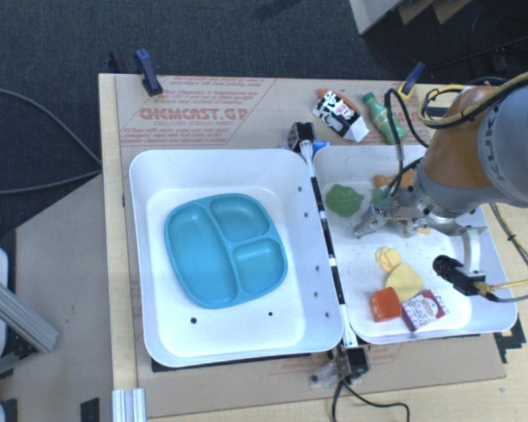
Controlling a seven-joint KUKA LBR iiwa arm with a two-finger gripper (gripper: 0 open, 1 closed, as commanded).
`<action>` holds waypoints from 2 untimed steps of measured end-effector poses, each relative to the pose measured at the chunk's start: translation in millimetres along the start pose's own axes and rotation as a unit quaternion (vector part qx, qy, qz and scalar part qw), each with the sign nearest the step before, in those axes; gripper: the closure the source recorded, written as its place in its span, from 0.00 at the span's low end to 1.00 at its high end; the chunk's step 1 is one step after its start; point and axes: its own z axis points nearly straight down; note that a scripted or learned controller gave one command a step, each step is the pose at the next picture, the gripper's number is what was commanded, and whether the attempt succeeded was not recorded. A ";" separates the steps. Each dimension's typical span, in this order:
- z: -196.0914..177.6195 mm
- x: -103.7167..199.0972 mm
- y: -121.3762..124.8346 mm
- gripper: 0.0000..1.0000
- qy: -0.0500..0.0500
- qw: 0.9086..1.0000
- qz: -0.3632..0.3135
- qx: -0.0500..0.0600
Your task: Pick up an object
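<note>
— What's at the right bin's (502, 319) front edge?
— An orange block (385, 304), a red packet (423, 310).
— And the hand (376, 221)?
— Low near the green toy (343, 200), back-left corner; its grip can't be made out.

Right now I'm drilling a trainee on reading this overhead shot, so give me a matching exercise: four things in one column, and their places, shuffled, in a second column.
Things:
1. blue divided plate
2. green leafy item
3. red block
4. black-and-white carton

Places:
A. on the bench beyond the right bin's far edge
B. right bin, near corner, beside a small red-and-white packet
C. middle of the left bin
D. right bin, far part, close to the divider between the bins

Pairs: 1-C, 2-D, 3-B, 4-A
</note>
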 end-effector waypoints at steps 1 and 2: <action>1.3 -32.1 87.2 0.00 0.002 1.000 0.002 0.012; -0.1 -14.9 25.0 0.00 0.000 1.000 0.000 0.001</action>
